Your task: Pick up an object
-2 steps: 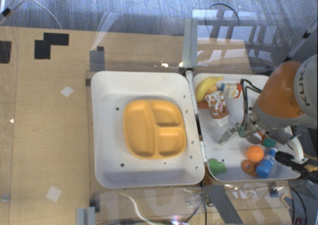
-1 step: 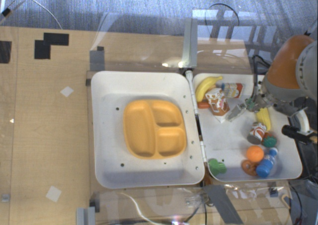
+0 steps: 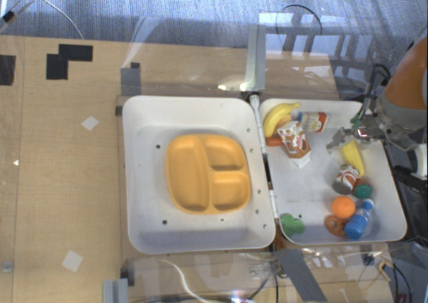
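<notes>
Jaws (image 3: 348, 140) spread open, hovering just above banana (image 3: 352, 157).

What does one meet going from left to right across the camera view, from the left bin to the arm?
Yellow divided tray in the left bin → green toy → banana → small carton → orange ball → tool above a yellow object → arm's orange band.

a small yellow banana (image 3: 352, 157) lies lengthwise in the right bin (image 3: 314, 191), near its right wall.
</notes>
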Controlling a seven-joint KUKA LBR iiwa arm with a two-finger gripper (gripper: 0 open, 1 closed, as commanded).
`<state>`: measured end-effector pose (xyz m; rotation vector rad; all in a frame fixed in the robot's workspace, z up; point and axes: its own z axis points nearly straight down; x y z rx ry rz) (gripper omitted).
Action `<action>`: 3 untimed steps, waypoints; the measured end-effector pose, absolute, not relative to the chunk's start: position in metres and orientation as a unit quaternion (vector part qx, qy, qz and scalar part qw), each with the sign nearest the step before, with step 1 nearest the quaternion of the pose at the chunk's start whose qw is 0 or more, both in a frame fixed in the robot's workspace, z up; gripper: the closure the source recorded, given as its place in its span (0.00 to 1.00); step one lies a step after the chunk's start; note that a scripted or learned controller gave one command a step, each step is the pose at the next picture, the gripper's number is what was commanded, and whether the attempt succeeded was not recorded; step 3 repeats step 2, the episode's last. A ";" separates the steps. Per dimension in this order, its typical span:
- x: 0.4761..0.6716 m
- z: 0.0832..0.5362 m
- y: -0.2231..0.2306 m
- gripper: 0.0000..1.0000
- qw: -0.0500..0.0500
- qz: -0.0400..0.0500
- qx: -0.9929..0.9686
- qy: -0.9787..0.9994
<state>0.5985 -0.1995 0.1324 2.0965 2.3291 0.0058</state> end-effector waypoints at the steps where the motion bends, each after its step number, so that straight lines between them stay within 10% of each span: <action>1: 0.632 0.087 -0.181 0.00 0.003 0.002 0.752 0.659; 3: 0.612 0.088 -0.115 0.00 0.004 0.003 0.693 0.721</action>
